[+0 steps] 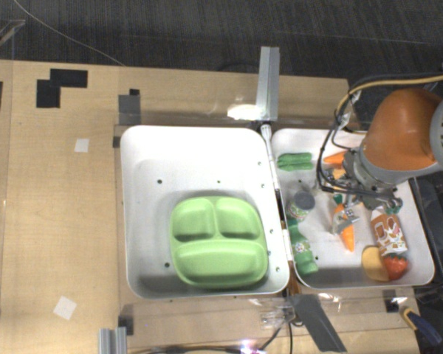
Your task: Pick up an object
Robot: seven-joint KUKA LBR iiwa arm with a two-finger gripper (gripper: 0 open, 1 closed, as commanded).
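Carrot (346,236), a small orange toy piece that probably is light, rigid and smooth, lies in the right bin (421,275) just below the gripper (345,211), beside the orange-and-white carton (387,232); a grasp across its narrow width suits it best. Gripper finger opening cannot be determined from the camera view, since the wrist and cables cover the fingers, and no object is visibly held.
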